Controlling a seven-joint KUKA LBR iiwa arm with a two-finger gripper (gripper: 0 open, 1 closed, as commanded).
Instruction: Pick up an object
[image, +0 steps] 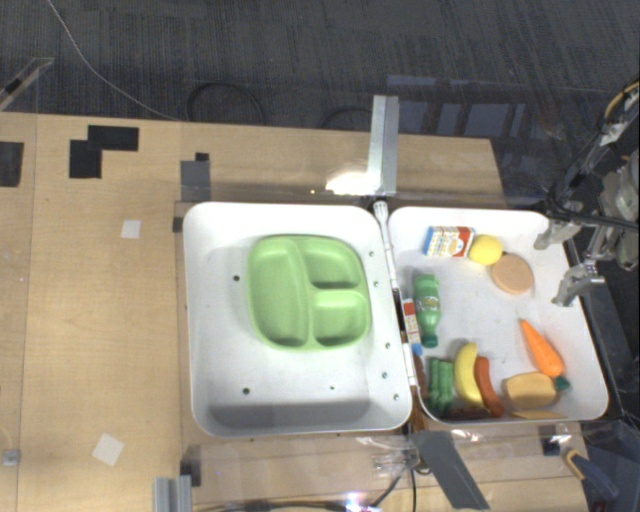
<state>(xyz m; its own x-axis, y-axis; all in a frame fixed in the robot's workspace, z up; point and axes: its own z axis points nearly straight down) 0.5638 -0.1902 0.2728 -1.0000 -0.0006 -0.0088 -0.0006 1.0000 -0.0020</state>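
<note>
— Hanging at the right bin's (600, 405) right rim, the grey two-finger gripper (572, 262); fingers spread, holding nothing.
— And the objects?
— Orange plastic carrot (541, 346) just nearer; tan disc (512, 274) left of it.

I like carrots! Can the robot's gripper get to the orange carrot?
Probably yes. The gripper hangs at the right bin's edge, and the carrot lies close below it with nothing on top.
</note>
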